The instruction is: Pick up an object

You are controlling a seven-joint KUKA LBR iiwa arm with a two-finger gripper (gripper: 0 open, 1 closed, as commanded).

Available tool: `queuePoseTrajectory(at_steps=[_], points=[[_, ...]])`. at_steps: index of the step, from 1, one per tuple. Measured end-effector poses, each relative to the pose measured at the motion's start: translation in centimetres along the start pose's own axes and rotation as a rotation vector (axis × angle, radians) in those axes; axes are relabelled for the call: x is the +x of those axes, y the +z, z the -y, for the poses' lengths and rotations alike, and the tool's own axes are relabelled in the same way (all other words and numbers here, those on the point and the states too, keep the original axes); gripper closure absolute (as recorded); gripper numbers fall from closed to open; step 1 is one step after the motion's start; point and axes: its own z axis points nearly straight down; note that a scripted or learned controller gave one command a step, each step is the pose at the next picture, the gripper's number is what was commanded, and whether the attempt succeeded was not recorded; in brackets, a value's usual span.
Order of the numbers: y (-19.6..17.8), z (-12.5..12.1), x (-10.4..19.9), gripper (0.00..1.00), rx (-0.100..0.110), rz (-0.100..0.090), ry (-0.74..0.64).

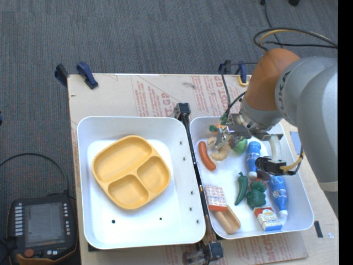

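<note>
Reaching down into the far end of the right-hand shallow white bin [306, 214], the tool [223, 138] is hovering just above a pale beige toy [220, 152], a red plastic sausage [207, 155] lying just left, apparently lining up a grasp, though its opening I cannot tell.

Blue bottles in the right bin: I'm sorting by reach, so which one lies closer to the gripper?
The upper blue plastic bottle, lying just right of the gripper; the other blue bottle lies farther down the right white bin.

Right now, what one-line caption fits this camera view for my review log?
Grey arm's gripper lowered into the cluttered right white bin near a red toy sausage; yellow three-compartment plate sits in the left white bin.
</note>
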Motion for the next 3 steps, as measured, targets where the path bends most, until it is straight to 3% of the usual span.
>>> queuePoseTrajectory(at_steps=[3], points=[[-2.9,0.0,0.0,1.0,0.005,-0.002,-0.007]])
